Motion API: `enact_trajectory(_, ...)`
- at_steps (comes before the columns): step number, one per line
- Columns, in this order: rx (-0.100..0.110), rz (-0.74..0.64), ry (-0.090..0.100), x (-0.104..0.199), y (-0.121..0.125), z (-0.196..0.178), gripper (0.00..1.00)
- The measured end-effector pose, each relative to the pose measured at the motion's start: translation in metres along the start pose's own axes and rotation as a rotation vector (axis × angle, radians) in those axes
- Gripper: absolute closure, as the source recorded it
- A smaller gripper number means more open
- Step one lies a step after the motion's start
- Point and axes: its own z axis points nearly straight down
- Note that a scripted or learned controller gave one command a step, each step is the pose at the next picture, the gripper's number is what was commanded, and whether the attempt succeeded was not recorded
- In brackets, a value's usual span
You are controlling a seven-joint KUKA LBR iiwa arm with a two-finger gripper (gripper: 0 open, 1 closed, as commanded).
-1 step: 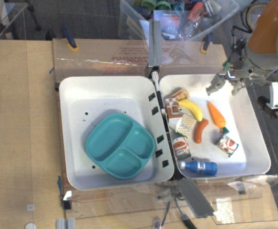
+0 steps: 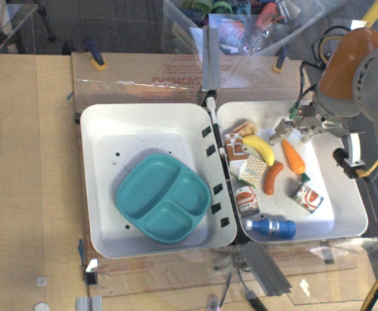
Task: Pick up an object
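Wooden bench, two white bins. My gripper [image 2: 297, 123] hovers just above the carrot [image 2: 294, 157] in the right bin [image 2: 351, 222]; I cannot tell its state. That carrot looks light, stiff, smooth; I'd pinch its thick middle.

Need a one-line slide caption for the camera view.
Claw hovers above carrot and banana in right bin; teal divided plate in left bin.

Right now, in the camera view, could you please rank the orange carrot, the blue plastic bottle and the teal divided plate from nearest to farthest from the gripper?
From the gripper:
1. Orange carrot, just below it in the right bin.
2. Blue plastic bottle, at that bin's near edge.
3. Teal divided plate, across in the left bin.
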Motion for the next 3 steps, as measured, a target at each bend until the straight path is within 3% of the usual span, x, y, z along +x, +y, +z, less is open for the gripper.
enact_trajectory(1, -0.003, -0.003, -0.005, 0.000, 0.001, -0.011, 1.00)
enact_trajectory(2, 0.011, -0.025, 0.004, 0.056, -0.029, -0.112, 1.00)
enact_trajectory(3, 0.011, 0.077, 0.003, 0.123, 0.004, -0.123, 1.00)
